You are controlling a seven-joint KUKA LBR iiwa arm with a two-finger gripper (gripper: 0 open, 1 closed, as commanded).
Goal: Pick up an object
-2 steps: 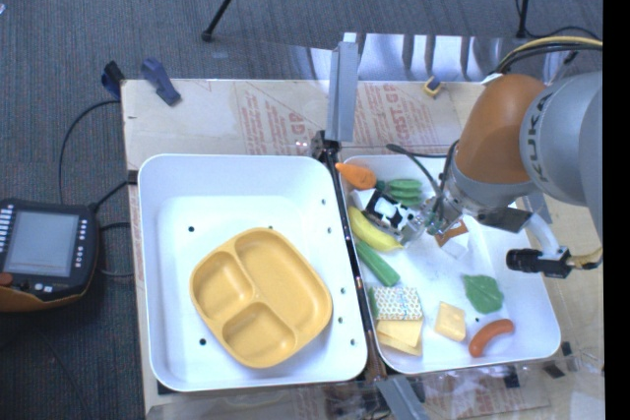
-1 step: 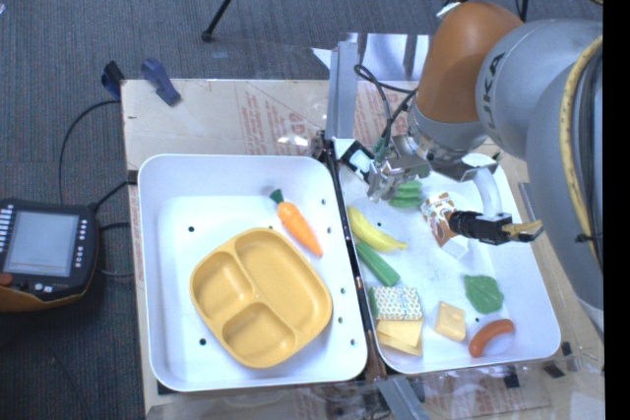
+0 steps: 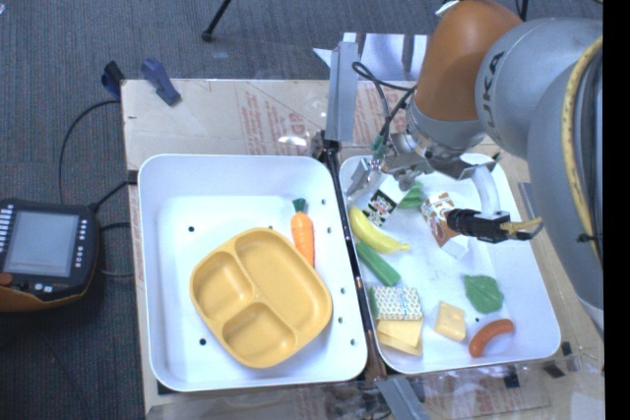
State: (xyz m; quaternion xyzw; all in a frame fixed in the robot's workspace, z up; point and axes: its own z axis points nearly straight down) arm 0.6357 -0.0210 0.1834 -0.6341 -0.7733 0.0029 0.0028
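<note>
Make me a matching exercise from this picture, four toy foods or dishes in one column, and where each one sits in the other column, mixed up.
Things:
1. carrot
2. banana
3. sausage
4. yellow tray

Places:
A. near front corner of the right bin
B. middle of the left bin
C. left bin, beside the tray's far edge
D. right bin, near its left wall, below the gripper

Pairs: 1-C, 2-D, 3-A, 4-B
</note>
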